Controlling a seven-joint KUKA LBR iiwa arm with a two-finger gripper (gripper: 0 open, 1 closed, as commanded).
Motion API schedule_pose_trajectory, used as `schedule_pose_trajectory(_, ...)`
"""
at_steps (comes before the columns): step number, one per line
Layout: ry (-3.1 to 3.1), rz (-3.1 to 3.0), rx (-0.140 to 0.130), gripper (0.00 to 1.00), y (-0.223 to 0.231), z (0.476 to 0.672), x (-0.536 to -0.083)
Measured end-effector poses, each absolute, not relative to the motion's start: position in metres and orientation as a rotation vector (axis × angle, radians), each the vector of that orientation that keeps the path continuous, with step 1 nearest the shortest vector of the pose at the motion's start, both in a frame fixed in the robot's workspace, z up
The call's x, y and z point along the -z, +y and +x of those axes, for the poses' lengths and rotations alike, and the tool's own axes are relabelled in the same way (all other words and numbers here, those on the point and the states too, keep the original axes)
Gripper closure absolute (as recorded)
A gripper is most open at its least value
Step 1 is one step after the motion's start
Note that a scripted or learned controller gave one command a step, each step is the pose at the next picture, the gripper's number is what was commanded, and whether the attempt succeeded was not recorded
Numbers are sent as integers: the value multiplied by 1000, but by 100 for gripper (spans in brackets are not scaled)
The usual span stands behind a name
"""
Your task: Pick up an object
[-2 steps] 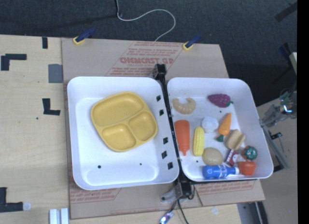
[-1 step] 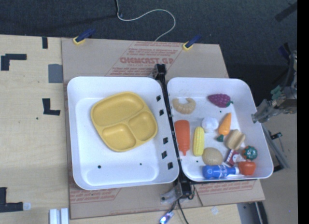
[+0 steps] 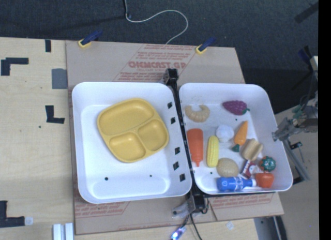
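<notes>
The right bin (image 3: 258,93) holds several toy foods. A beige croissant (image 3: 197,113) and purple grapes (image 3: 235,107) lie near its far wall. Below them are a white ball (image 3: 224,132), a small carrot (image 3: 240,133), a long orange piece (image 3: 195,146) and a yellow corn cob (image 3: 212,151). Toward the near right corner sit a tan potato (image 3: 227,167), a brown bun (image 3: 252,149), a green ball (image 3: 267,163), a red piece (image 3: 265,180) and a blue bottle (image 3: 232,183) lying on its side.
The left bin (image 3: 85,146) holds a yellow divided plate (image 3: 132,130). A black divider (image 3: 178,130) runs between the bins. Grey metal hardware (image 3: 296,124) stands just past the right bin's right rim. A white cable (image 3: 155,16) loops behind the bins.
</notes>
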State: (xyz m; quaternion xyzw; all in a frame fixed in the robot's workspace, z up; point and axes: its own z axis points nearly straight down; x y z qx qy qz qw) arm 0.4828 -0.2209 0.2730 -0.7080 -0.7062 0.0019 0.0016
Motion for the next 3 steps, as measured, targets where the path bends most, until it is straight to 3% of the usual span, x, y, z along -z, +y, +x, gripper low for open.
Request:
schedule_pose_trajectory(2, -2228, -2214, 3, 100, -132, 484, -307)
schedule_pose_trajectory(3, -2213, -2222, -8, 100, -179, 482, -241)
